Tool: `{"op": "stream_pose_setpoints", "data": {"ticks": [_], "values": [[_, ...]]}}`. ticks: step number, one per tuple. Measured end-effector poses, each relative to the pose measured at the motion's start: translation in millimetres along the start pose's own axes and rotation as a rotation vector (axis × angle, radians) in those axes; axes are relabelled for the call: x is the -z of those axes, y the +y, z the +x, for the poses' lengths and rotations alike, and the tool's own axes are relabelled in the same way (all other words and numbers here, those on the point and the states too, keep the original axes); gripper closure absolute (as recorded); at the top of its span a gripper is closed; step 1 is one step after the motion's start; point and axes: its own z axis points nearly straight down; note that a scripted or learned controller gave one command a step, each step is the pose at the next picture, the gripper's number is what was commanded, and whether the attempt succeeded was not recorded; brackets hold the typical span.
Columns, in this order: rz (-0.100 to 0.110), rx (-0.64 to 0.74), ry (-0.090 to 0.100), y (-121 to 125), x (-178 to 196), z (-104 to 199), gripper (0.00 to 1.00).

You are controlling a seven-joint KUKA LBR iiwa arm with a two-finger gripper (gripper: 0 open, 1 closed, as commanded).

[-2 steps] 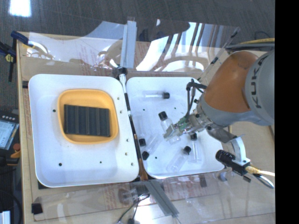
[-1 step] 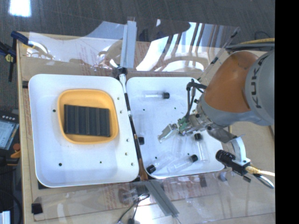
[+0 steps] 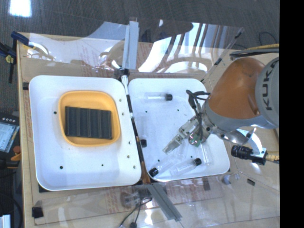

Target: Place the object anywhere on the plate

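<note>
Left bin (image 3: 42, 165): shallow white plastic, rounded corners, small dark holes in its floor. On it, toward the far edge, a yellow plate (image 3: 71, 103), rounded-square with a raised glossy rim; its centre is a dark ribbed rectangular panel (image 3: 89, 122).

A thin dark divider strip (image 3: 132, 122) runs between the bins.

Right bin (image 3: 152, 122): same white plastic, holes dotted over the floor. Objects here are clear tubes with black caps, hard to see against the white: one tube (image 3: 159, 97) lies near the far edge, cap pointing right; another clear tube (image 3: 164, 167) lies at the near edge by the near-left corner, black cap at its left end; a third capped piece (image 3: 192, 163) sits near the near-right corner.

Gripper (image 3: 172, 145): slim grey metal fingers, low over the right bin's middle-right floor, tilted toward the near-left. Gap looks narrow; nothing visible between the fingers. Orange band (image 3: 237, 89) and grey arm body behind it at the right.
</note>
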Motion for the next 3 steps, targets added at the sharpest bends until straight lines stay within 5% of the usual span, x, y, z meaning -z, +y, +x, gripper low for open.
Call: {"op": "stream_pose_setpoints", "data": {"ticks": [2,3], "values": [[0.0,0.0,0.0,0,0,0,0.0],[0.0,0.351,0.0,-14,-28,-17,0.0]]}}
